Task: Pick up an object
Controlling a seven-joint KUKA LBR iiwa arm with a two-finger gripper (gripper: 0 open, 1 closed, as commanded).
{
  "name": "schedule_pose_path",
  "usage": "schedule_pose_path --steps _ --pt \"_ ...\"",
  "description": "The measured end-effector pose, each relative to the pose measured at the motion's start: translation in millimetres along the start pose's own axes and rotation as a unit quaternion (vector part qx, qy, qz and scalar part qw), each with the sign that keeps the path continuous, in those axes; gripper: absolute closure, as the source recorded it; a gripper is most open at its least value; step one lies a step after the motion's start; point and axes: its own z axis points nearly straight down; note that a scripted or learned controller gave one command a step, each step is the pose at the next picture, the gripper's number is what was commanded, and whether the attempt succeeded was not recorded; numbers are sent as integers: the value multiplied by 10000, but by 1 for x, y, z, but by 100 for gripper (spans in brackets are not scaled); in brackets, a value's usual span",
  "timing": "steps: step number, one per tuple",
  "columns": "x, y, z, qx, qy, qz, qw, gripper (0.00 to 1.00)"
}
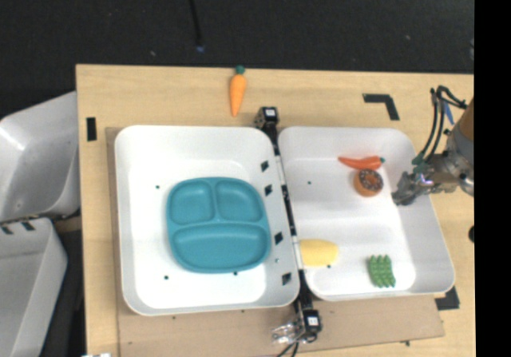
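The right bin point(415, 228) holds a red chili pepper point(360, 162), a small round brown-red object point(369, 182), a yellow lemon-like piece point(318, 252) and a green ridged piece point(382, 271). My gripper point(406, 191) hangs at the bin's right side, just right of the round object and apart from it. Nothing shows between its fingers. The arm comes in from the right edge with cables above the wrist.
The left bin point(136, 267) carries a blue divided plate point(217, 224). An orange toy carrot point(237, 92) lies on the wooden bench behind the bins. A black clip point(267, 117) sits at the bins' top junction.
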Motion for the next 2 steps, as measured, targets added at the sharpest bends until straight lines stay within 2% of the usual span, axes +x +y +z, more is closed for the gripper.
schedule_pose_path --steps 2 --pt "89 38 -3 23 10 -9 10000 100"
